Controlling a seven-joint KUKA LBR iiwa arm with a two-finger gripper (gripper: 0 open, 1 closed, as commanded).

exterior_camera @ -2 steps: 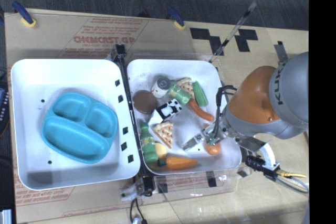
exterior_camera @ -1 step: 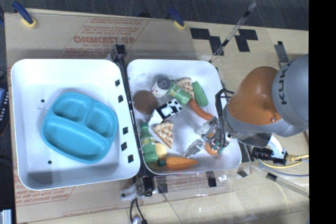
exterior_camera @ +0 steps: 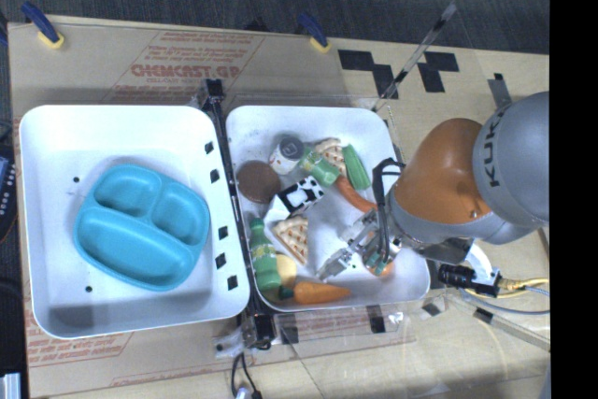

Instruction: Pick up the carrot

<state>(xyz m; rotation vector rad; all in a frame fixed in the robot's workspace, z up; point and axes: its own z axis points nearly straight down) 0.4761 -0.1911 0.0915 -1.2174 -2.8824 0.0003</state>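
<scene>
Claw [exterior_camera: 360,254] low in the right bin [exterior_camera: 245,128], fingers a little apart, nothing between them. Carrot [exterior_camera: 320,293] just below and left of the claw, flat by the bin's near wall.

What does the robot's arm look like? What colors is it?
The arm is big, round and grey, with a shiny orange band above the wrist and dark letters on the grey shell. Its small metal gripper has thin silvery parts, and black and yellow cables trail beside it.
</scene>
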